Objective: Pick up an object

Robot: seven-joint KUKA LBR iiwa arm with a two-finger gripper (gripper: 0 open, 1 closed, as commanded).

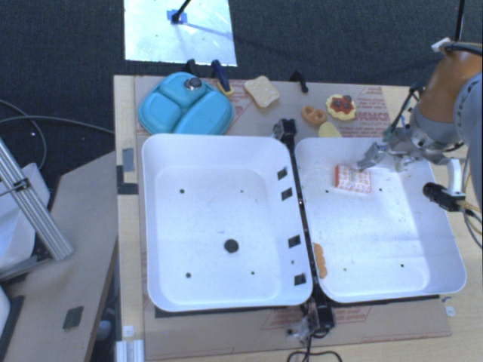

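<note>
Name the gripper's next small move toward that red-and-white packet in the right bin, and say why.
Probably a short move toward the camera view's left and down. The gripper sits at the upper right edge of the red-and-white packet, not centred over it, and the packet lies flat on the floor of the right bin. Centring it over the packet first should let the fingers straddle it.

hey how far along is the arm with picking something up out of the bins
Done: the arm has reached into the right bin, and the gripper sits low by the red-and-white packet. In hand: nothing that I can see; the packet lies flat on the bin floor, beside the gripper rather than in it. Left: the grasp and the lift. The dark round piece in the left bin lies untouched.
</note>
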